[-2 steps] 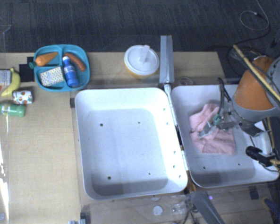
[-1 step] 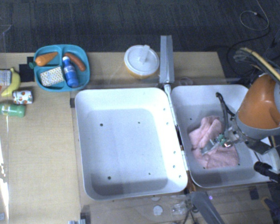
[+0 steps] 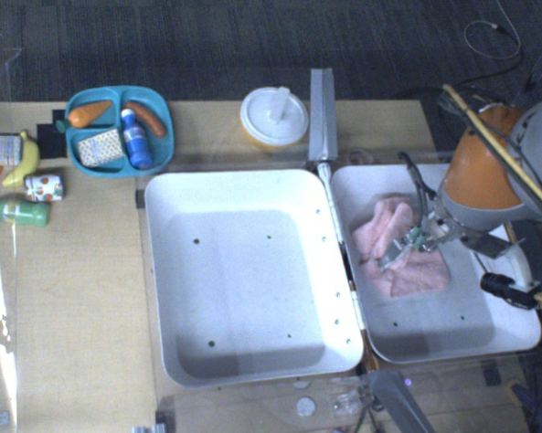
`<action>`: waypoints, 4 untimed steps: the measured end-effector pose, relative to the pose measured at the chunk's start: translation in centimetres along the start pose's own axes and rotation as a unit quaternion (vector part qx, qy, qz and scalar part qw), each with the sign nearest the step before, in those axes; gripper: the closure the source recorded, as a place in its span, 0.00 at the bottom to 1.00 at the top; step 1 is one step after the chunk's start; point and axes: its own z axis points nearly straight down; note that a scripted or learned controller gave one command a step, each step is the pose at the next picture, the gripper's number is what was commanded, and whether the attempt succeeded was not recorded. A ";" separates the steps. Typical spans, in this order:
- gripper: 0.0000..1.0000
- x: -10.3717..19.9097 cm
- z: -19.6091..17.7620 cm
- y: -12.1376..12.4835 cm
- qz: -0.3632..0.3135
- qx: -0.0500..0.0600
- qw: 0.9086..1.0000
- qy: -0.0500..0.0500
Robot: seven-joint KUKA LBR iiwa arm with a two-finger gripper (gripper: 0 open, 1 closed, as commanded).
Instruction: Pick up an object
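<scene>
bench: pale wood, dark carpet behind | bins: left bin beside right bin | blue tray of toy food, white lidded cup behind bins | pink cloth: soft, crumpled, in right bin | gripper: on cloth, seems to pinch a fold, too small to be sure

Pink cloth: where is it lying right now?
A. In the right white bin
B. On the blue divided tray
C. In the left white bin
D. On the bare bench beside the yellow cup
A. The pink cloth lies crumpled on the floor of the right bin, with the hand down at it; the left bin sits beside it across the divider.
</scene>
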 end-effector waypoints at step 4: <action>1.00 -2.0 -0.7 10.1 0.026 0.010 1.000 0.004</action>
